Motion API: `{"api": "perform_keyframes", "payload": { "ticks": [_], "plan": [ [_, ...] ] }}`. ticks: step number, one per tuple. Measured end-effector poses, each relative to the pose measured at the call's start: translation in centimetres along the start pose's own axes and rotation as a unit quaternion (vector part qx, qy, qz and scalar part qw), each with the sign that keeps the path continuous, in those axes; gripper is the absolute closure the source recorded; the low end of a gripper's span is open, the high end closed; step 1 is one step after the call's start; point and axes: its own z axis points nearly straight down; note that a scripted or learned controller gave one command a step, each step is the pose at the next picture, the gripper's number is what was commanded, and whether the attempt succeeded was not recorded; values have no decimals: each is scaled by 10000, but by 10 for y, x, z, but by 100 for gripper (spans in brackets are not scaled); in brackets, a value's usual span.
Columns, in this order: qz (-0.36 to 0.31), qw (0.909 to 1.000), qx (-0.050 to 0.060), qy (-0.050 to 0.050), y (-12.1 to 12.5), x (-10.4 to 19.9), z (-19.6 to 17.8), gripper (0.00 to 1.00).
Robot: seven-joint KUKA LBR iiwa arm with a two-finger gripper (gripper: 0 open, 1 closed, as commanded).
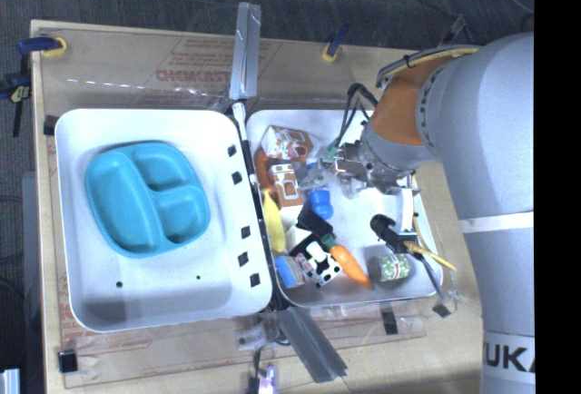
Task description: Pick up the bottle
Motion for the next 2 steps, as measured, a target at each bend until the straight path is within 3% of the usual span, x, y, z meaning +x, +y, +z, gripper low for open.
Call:
{"api": "perform_keyframes", "payload": {
  "ticks": [1,2],
  "plan": [
    [-21,10000,5,3,0,1,-10,100],
    [1411,9900,17,10,18,44,-102,100]
  ]
}}
